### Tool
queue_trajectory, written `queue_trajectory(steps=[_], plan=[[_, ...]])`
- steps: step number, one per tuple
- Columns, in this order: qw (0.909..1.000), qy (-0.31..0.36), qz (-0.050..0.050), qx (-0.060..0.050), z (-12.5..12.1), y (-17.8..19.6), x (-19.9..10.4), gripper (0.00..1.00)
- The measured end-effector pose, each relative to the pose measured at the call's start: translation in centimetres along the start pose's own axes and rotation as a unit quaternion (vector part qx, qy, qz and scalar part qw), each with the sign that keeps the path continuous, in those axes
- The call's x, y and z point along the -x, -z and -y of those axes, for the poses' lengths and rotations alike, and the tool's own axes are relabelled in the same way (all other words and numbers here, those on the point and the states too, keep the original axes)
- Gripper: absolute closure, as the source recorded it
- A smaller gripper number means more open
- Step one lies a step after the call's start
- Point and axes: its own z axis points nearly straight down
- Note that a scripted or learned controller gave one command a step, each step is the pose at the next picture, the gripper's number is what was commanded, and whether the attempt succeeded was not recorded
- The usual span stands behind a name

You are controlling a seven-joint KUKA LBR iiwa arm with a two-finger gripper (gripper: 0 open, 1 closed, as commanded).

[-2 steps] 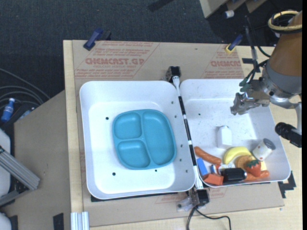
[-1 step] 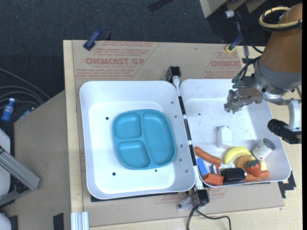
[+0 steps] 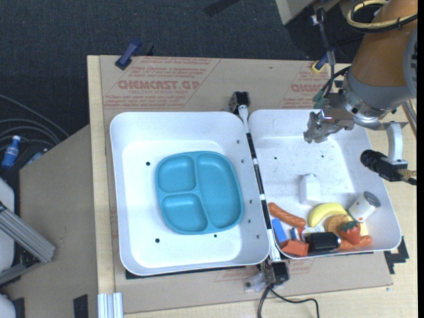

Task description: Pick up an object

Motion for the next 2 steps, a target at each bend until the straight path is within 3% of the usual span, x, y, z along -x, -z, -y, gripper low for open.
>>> queue_trajectory(steps=[1,2], plan=[[1.0000,0.000,0.000,0.000,-4.9,1.8,-3.2,1.00],[1.0000,0.000,0.000,0.000,-7.7,1.4,-4.7,1.00]])
